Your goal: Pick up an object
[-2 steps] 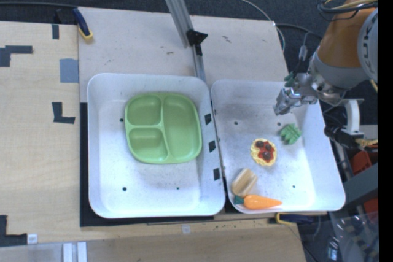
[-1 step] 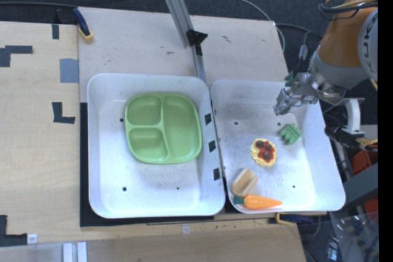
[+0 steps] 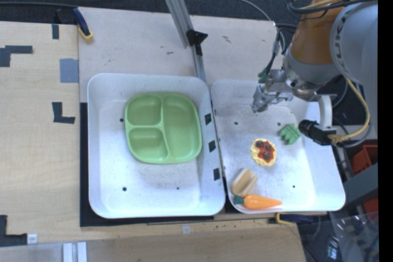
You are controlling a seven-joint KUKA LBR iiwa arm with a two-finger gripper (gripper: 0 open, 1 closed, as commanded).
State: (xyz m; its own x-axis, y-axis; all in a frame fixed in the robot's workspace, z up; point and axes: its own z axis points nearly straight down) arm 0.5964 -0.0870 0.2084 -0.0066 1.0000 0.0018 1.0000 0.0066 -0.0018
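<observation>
Gripper [image 3: 263,101] hovers above right bin [image 3: 319,193], grip state unclear, holding nothing visible; descend squarely over pizza [image 3: 264,152], near it.

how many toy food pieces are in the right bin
4: a green leafy piece near the far right side, a small pizza at the middle, a bread roll and a carrot at the near edge. The arm could hide more.

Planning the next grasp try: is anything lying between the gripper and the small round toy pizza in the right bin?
Nothing visible does. The gripper hangs over the right white bin, and bare bin floor lies between it and the small round toy pizza. The green toy piece sits off to the side.
</observation>
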